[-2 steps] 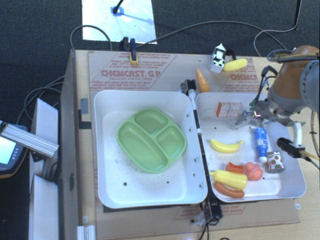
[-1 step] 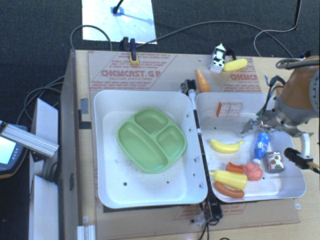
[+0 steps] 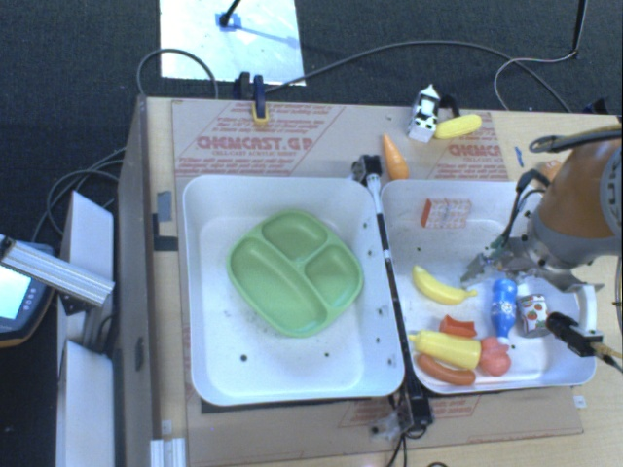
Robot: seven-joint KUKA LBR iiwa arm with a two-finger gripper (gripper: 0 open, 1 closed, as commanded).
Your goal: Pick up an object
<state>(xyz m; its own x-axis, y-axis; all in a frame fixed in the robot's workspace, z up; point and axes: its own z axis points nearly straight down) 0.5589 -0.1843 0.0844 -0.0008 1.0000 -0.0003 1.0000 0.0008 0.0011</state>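
The right bin (image 3: 458, 191) holds several toys. There is a yellow banana (image 3: 438, 286), a blue bottle (image 3: 503, 305), a small striped carton (image 3: 447, 213) and a little can (image 3: 532, 311). Along the front wall lie a yellow corn cob (image 3: 448, 346), an orange sausage (image 3: 446, 370) and a red piece (image 3: 495, 360). My gripper (image 3: 516, 261) hangs low over the right side of this bin, just above the blue bottle and the can. The arm's body hides its tip.
A green divided plate (image 3: 295, 272) lies in the left bin (image 3: 209, 261). Behind the bins, on the cardboard, sit a toy carrot (image 3: 394, 158), a toy cow (image 3: 425, 113) and a yellow piece (image 3: 458, 126). Cables run across the back.
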